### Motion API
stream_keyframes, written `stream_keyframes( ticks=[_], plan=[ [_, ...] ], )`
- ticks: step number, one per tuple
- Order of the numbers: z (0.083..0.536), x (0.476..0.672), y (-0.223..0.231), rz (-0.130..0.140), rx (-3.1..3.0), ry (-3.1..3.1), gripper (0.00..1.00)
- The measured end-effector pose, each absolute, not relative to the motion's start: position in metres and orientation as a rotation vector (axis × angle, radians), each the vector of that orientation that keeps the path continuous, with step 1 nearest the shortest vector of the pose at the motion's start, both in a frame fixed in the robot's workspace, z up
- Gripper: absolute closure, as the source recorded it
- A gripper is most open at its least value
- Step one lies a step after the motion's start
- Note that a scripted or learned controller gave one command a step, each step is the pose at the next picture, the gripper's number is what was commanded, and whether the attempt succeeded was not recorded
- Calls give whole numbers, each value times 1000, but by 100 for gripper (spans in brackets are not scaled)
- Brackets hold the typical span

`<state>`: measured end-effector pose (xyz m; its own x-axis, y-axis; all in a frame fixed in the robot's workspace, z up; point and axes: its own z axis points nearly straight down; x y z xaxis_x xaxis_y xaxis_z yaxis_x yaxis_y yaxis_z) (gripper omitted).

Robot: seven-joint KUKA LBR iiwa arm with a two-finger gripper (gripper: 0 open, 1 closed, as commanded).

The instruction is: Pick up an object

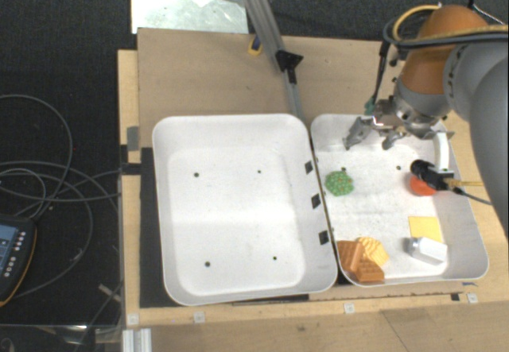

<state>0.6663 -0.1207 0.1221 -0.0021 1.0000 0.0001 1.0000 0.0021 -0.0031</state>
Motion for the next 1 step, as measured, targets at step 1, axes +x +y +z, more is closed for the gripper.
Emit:
stream_keyframes(
  ticks=[1],
  plan=[
    [89,666,-120,2,-2217,-2224,0]
  ],
)
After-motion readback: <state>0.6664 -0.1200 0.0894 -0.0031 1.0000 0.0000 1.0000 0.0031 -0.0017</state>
